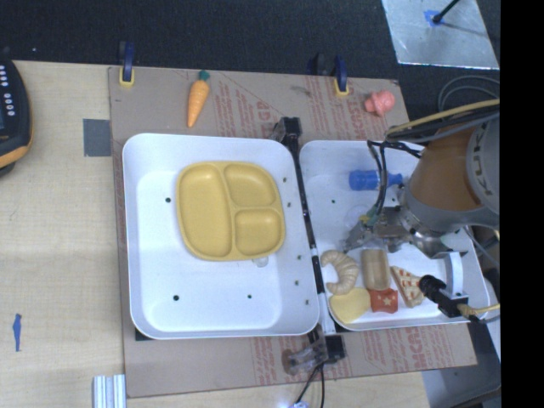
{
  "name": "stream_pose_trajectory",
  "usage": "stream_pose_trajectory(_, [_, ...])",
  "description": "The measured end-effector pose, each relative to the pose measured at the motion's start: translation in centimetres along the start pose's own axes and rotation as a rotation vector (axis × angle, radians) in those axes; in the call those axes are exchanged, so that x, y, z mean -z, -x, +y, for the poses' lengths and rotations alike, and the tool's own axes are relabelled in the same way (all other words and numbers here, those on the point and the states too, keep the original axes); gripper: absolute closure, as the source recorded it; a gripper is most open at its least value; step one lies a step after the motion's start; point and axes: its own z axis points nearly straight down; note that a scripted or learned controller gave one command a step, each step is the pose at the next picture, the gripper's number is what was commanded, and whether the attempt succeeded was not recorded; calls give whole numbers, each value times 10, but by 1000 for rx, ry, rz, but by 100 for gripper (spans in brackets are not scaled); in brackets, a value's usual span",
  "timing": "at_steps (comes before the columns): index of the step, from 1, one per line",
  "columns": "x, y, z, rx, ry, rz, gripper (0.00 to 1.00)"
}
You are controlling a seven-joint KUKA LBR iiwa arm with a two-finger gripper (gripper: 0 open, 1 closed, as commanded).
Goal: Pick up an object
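Left bin (153, 304) roomy around tray (229, 209); hand (376, 235) over crowded right bin (327, 164)

We've got a light wooden bench (59, 253) here, with a brown cardboard sheet (255, 100) laid over it and pinned at the far edge by blue and yellow clamps (127, 65). Behind the bench we see dark carpet-like floor (212, 15), plus a pale grey square patch (438, 19) with blue tape on it at the top right. There's a grey tape square (97, 137) on the wood, and a dark handheld controller (12, 113) at the left edge.
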Motion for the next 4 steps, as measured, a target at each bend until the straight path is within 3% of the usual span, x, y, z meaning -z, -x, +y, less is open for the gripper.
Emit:
stream_pose_trajectory(1, [32,72,64,-3,17,-8,0])
stream_pose_trajectory(2, [-2,55,-24,-2,-1,1,0])
stream_pose_trajectory(3, [2,15,59,7,16,-2,0])
stream_pose_trajectory(4, [14,18,56,6,10,-3,100])
